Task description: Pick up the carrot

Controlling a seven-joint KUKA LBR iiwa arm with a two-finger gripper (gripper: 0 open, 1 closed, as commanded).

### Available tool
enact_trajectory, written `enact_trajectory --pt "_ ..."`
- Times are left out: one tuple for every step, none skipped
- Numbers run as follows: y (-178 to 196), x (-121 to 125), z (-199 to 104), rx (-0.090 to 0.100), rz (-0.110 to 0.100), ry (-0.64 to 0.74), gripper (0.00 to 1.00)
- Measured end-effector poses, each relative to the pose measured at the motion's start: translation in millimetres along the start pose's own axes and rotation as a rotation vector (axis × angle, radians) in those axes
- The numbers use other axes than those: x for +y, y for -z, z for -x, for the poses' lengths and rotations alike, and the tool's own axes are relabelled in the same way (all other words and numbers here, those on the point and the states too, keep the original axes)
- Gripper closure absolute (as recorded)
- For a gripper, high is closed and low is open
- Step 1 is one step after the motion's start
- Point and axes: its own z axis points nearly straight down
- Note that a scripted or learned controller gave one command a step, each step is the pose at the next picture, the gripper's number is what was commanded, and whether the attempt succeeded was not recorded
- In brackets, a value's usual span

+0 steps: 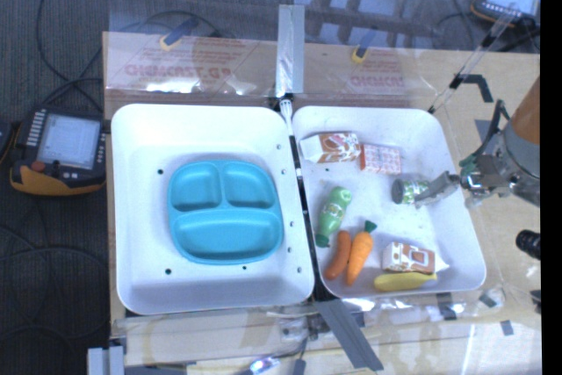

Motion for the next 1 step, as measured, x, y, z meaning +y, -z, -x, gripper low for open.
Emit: enact_trajectory --pt "-28.4 13.1 22.1 -0.003 0.0 0.011 0.0"
